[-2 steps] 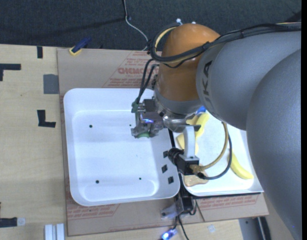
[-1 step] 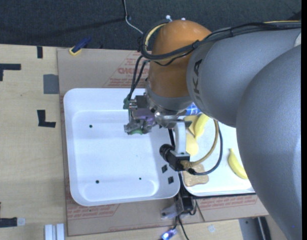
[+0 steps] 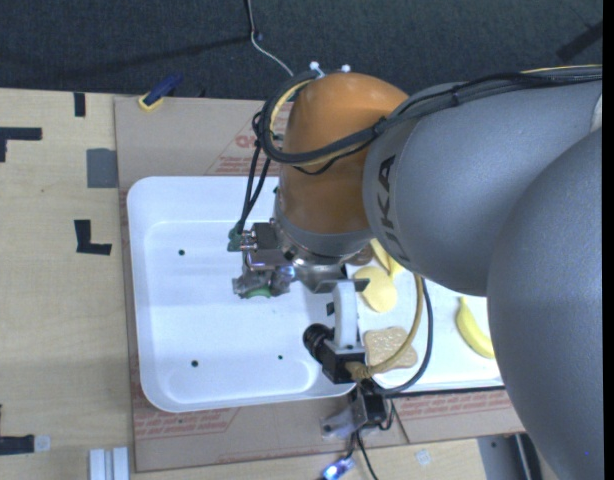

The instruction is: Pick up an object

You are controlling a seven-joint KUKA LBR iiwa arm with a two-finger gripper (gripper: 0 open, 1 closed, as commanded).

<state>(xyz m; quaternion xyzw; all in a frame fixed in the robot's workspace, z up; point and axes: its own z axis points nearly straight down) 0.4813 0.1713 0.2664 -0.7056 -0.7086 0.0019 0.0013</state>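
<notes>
Reaching in from the right, the arm [image 3: 467, 198] hangs over the seam between two white bins [image 3: 187, 268]. Its fingers are hidden beneath the wrist, so their state cannot be told. Close to the wrist lie one tan toast-like piece [image 3: 389, 346], one pale yellow slice [image 3: 379, 290] and, further right, one banana [image 3: 474, 330].

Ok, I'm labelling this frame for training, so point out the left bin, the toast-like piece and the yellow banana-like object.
left bin [image 3: 187, 308], camera view, on its bare white floor.
toast-like piece [image 3: 389, 345], camera view, on its speckled tan face.
yellow banana-like object [image 3: 474, 330], camera view, on the middle of its curved body.
</notes>
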